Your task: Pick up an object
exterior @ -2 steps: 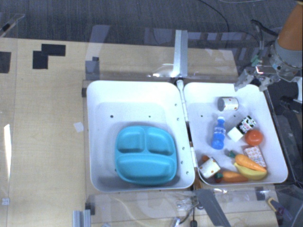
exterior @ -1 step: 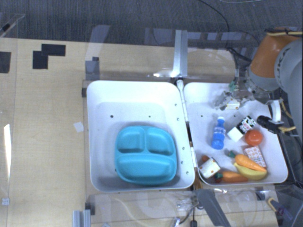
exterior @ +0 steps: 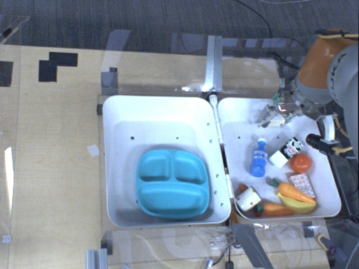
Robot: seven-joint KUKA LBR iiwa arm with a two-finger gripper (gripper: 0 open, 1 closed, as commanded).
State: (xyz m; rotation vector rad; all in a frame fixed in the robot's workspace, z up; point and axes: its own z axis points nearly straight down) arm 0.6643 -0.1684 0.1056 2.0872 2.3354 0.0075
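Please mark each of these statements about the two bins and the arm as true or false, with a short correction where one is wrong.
1. The blue divided tray lies in the left bin. True.
2. The blue bottle lies in the left bin. False: it lies in the right bin, near its middle.
3. The claw is at the far edge of the right bin. True.
4. The claw holds the banana. False: the banana lies at the near right corner of the right bin, well apart from the claw.
5. The red tomato lies on the blue divided tray. False: it lies in the right bin, near the right wall.
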